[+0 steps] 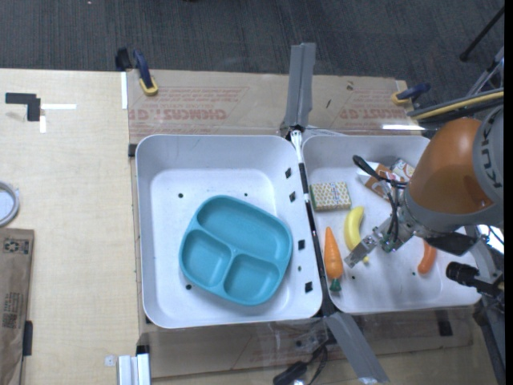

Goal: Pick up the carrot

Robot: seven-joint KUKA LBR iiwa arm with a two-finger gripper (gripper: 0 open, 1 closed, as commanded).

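The carrot [332, 254] is seen lying at the left edge of the right bin [401, 295], against its wall. The hand [358, 255] is placed just beside it, nothing clamped; its spread cannot be told. The banana [353, 227] could be nudged instead, since it lies close.

arm [449, 179]: grey links; orange band above wrist; hand [362, 251]: slim metallic fingers
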